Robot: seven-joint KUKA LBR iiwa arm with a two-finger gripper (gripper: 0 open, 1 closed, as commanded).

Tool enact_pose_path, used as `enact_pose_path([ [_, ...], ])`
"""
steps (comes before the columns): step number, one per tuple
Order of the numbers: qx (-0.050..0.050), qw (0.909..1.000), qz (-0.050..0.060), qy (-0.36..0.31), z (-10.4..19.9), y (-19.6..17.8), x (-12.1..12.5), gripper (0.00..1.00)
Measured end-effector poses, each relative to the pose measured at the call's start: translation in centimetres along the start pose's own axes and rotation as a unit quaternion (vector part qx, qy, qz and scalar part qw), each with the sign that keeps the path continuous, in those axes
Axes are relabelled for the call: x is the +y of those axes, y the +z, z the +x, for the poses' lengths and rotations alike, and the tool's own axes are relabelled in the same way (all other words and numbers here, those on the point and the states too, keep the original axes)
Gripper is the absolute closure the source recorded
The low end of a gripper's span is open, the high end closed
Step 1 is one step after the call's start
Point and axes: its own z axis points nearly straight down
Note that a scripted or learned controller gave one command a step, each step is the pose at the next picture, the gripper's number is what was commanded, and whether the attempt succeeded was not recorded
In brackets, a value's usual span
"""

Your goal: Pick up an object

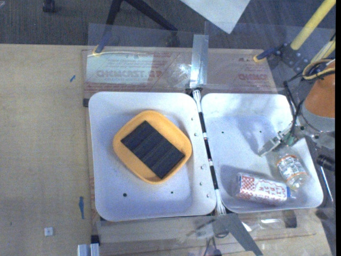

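On the bench [42, 143], far left of the pincer [269, 145], a yellow tray [128, 156] fills the left bin [106, 196]. Below the pincer lies a checked packet [262, 188]; a small bottle [291, 170] sits just right. I cannot tell how open the pincer is; it holds nothing visible.

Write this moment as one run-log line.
arm: over right bin | gripper: above bin floor, nothing seen held | right bin: packet, bottle | left bin: yellow dish

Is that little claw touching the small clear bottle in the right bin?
Apart. The camera view shows bare white bin floor between the gripper and the small bottle.
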Motion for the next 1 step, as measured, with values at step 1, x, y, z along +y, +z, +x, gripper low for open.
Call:
enact_pose_path([
  [1, -0.001, 0.9934, 0.0, 0.115, -1.07, 0.12, 6.27, 0.0],
])
